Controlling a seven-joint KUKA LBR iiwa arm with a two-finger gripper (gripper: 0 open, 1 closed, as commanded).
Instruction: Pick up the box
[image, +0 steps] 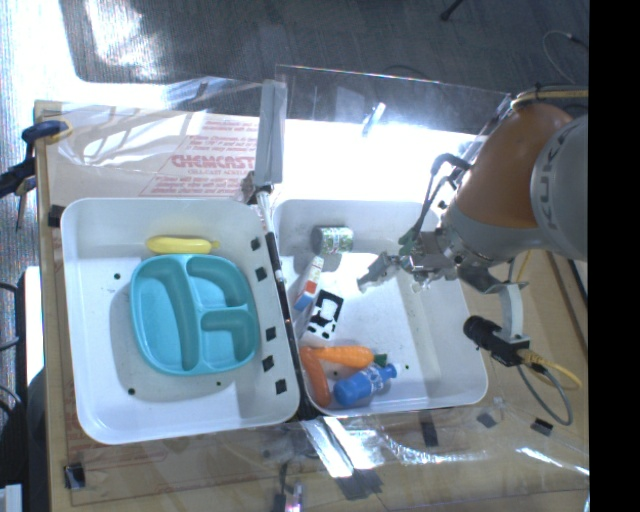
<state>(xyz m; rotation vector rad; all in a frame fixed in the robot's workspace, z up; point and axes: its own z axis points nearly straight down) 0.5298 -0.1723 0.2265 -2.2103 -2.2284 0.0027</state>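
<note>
Clutter is the risk: the box (324, 312) leans against the bottle (363, 384) and carrot (342, 356). End effector (385, 270) hovers apart; I cannot tell if it is open or closed

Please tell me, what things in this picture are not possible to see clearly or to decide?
- Tool, camera view: small and blurred, so open or shut cannot be told.
- Box, black and white, in the right bin: too small to read its pattern; its left edge is hidden by the pen-like item.
- Blue bottle: label too small to read.
- Orange carrot: whether it touches the bottle is unclear.
</note>
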